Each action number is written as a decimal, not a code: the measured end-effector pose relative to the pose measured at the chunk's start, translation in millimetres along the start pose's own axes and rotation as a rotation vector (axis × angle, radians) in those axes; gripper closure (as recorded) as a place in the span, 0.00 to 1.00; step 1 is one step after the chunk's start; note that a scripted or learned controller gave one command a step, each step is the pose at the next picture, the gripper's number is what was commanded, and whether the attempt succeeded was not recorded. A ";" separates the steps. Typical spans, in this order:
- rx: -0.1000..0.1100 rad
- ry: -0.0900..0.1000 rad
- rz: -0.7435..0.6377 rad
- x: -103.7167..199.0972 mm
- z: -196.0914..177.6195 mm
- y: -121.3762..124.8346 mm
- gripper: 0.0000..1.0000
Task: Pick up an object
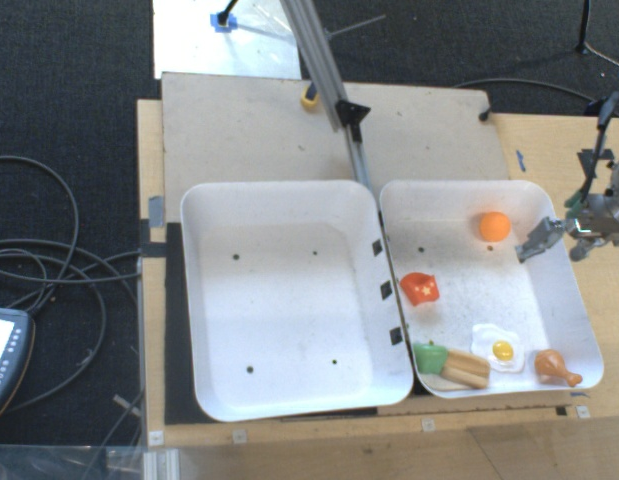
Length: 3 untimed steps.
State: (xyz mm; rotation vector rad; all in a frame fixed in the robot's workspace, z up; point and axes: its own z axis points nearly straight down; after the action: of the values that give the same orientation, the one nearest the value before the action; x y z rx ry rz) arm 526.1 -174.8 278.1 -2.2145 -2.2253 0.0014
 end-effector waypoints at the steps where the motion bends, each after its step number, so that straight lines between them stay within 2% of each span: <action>1: -0.004 -0.001 0.001 0.1 -2.0 0.7 0.00; 2: 0.001 0.000 0.004 3.5 59.5 4.8 0.00; 3: 0.002 0.001 0.005 2.9 113.7 -5.6 0.00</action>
State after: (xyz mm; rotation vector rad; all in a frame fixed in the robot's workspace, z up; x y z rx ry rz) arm 520.2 -171.8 164.4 -2.2183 -2.2183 0.0031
